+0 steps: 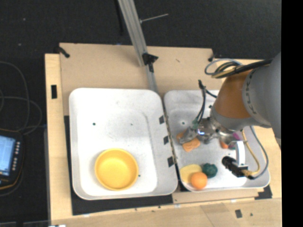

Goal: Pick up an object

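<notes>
My gripper [191, 135] is low in the right bin [177, 103], near that bin's left wall. A small orange piece [192, 146] lies just below and against the gripper's tip; whether it is gripped I cannot tell. At the bin's near edge an orange ball [199, 180] rests on a pale yellow thing [188, 170]. A dark green thing [209, 170] sits beside them. Small pink and red bits [233, 137] show beside the wrist, partly hidden by it.
A yellow bowl [116, 169] stands in the near part of the left bin [109, 112]. A grey metal rail [135, 27] slants down from the top to the bins' far edge. The arm covers the right bin's right side.
</notes>
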`<state>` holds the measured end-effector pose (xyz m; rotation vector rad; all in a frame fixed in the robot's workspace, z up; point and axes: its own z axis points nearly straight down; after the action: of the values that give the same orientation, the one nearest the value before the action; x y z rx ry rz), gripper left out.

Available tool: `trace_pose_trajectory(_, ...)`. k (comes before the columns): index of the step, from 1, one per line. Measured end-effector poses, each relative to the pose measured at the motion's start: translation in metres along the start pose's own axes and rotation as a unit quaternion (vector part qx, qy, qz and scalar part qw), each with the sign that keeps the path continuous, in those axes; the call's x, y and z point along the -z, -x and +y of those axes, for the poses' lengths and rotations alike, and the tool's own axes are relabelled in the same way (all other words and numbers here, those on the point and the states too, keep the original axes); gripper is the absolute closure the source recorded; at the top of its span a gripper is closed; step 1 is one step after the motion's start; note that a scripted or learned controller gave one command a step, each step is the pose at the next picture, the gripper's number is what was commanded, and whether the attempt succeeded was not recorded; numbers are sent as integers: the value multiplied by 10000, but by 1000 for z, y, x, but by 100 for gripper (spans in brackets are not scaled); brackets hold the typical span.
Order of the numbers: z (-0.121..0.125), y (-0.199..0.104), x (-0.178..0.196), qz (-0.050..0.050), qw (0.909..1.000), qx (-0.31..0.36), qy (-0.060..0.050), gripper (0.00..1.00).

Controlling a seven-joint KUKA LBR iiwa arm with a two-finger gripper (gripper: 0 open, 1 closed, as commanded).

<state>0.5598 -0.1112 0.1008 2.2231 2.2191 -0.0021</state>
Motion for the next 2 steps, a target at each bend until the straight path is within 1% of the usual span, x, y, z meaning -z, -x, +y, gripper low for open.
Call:
trace_pose_trajectory(1, 1, 0, 12, 10, 10000, -16, 24, 100)
trace_pose_trajectory(2, 4, 3, 55, 3, 10000, 14, 32, 100)
